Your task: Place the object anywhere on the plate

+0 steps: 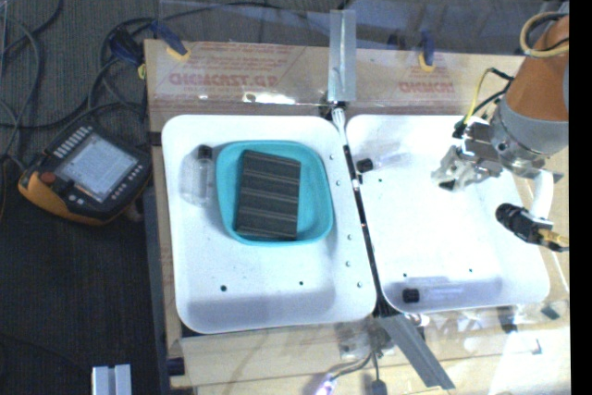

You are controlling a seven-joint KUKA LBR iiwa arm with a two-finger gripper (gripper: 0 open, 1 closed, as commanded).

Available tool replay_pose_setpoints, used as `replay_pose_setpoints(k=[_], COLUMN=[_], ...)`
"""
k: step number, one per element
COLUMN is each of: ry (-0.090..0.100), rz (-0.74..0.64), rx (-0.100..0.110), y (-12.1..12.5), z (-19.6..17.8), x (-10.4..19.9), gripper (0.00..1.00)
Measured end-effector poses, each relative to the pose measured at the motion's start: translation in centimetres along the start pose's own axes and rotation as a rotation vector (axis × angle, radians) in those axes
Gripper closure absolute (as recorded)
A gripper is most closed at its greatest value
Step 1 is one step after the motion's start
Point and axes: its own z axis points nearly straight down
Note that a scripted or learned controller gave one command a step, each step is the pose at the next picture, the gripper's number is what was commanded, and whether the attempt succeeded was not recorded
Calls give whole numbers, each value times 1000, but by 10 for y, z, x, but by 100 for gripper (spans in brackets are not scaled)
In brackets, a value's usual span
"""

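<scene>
Left bin [268, 301]: teal plate [314, 199] at centre, dark ribbed block [268, 194] lying flat on plate, inside rim. Clear bottle with black cap [196, 173] at plate's 9 o'clock, touching rim. Bare floor toward 6 o'clock.

Right bin [444, 245]: clear pen-like item [435, 293] at 6 o'clock near front wall; another [384, 162] at 10 o'clock. Centre open.

Gripper [460, 169] at right bin's 2 o'clock, over floor; jaw state: cannot tell.
</scene>
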Motion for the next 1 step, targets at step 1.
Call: replay_pose_setpoints(k=[1], ry=[0], rz=[0], rx=[0], y=[0], z=[0], x=[0], gripper=[0])
